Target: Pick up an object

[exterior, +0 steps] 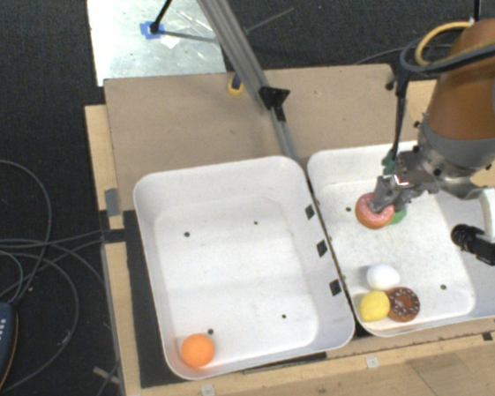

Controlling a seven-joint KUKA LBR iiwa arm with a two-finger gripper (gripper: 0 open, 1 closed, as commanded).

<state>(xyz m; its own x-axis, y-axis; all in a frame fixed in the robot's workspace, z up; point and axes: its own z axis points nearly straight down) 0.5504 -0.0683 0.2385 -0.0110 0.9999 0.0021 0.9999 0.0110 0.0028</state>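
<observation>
A pink-frosted doughnut [372, 213] lies in the upper middle of the right bin [485, 299], with a green object [399, 214] peeking out at its right side. My gripper [388, 193] hangs directly over the doughnut's upper right edge, touching or almost touching it. Near that bin's front edge sit a white ball [381, 275], a yellow ball [374, 305] and a chocolate sprinkled doughnut [403, 304], close together. An orange ball [197, 350] rests in the front left corner of the left bin [219, 182].
A grey slanted pole [245, 55] crosses the back of the bench and ends near the bins' shared rim. A black fitting [476, 242] on the arm hangs over the right bin's right side. Cables and a tablet lie on the floor at left.
</observation>
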